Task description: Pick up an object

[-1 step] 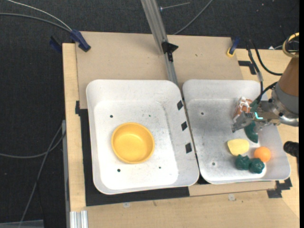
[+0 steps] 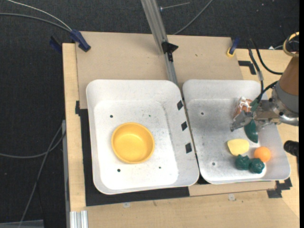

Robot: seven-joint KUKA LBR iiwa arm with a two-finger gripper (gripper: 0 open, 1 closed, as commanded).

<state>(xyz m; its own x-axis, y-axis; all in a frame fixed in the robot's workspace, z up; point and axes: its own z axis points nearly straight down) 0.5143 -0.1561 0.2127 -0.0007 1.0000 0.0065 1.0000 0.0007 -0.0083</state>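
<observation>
Judging by looks, the yellow bowl (image 2: 132,142) in the left bin (image 2: 102,94) is light, rigid plastic; grasp its rim. At 3 o'clock, the right bin (image 2: 209,91) holds a pale yellow piece (image 2: 238,147), green piece (image 2: 249,164) and orange ball (image 2: 262,154): small, smooth, likely slippery. Gripper (image 2: 244,122) hovers above them; whether it is wide or closed cannot be told.

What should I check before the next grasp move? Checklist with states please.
1. Gripper over the right bin: ok.
2. Finger state: cannot tell.
3. Object already held: cannot tell.
4. Targets near the gripper: ok; yellow piece, orange ball and green object lie in the right bin.
5. Yellow bowl out of the way: ok, it sits in the left bin.
</observation>
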